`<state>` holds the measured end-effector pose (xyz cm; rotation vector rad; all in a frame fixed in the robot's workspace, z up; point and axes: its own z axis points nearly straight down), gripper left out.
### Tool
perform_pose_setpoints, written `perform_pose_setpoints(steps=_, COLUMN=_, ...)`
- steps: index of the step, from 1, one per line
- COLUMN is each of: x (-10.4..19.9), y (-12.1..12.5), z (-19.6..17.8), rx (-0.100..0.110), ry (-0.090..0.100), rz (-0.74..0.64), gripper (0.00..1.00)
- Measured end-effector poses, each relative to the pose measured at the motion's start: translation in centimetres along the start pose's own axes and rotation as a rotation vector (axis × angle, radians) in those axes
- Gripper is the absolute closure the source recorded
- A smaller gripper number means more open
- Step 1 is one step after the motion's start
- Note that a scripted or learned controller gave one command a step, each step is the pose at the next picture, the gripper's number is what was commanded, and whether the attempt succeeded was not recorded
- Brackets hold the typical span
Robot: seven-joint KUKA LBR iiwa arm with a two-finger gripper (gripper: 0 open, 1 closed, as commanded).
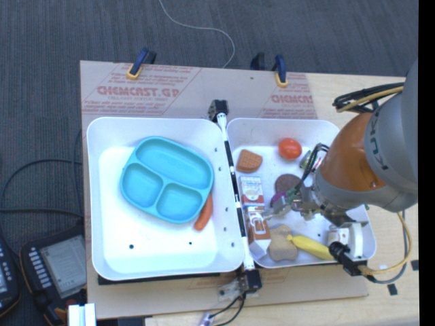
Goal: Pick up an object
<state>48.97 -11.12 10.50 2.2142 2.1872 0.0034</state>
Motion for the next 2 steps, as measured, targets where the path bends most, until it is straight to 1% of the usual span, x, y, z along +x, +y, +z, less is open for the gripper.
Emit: perform_pose_setpoints(steps=2, x=0.01, y=0.01, z=0.01, rx=-0.001, ry=0.000, rz=0.000, gripper=0.00)
